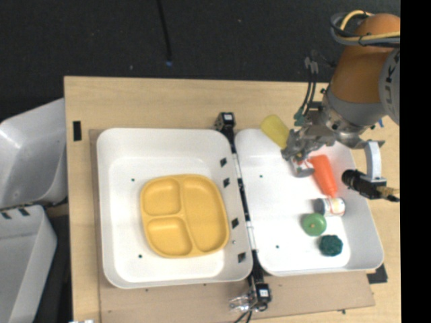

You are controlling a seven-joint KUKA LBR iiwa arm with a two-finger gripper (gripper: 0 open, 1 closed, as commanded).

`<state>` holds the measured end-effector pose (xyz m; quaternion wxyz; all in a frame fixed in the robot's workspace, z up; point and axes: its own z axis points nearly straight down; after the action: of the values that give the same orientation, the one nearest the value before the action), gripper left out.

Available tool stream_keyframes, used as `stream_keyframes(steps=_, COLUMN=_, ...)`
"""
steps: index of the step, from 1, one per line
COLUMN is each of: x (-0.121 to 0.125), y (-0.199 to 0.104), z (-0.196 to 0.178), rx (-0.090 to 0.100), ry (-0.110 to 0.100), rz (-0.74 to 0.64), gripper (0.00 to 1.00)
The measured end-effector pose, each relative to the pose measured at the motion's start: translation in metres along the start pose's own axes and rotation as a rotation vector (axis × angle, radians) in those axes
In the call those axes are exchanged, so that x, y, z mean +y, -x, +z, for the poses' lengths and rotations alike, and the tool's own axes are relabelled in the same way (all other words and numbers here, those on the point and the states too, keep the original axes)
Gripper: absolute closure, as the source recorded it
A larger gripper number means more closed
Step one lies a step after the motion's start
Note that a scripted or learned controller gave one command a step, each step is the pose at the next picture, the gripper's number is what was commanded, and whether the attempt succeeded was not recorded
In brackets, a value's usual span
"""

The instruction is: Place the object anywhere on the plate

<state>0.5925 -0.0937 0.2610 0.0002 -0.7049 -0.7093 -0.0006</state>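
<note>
Gripper [301, 155] low in right bin [269, 180] beside orange carrot [324, 173]; finger state unclear; plate [183, 215] left

We look down on a light wood surface [81, 106]. Behind it the floor [135, 25] is very dark, almost black. A thin dark line [163, 25] runs across that floor, and we cannot tell what it is. At the left, beside the surface, we see a big white thing [30, 157] with round edges. Another white piece [23, 261] sits below it.
</note>
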Motion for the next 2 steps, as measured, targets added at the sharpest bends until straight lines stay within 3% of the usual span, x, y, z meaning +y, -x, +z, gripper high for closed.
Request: stream_keyframes(steps=2, x=-0.013, y=-0.103, z=0.024, rx=-0.001, ry=-0.001, rz=0.000, gripper=1.00)
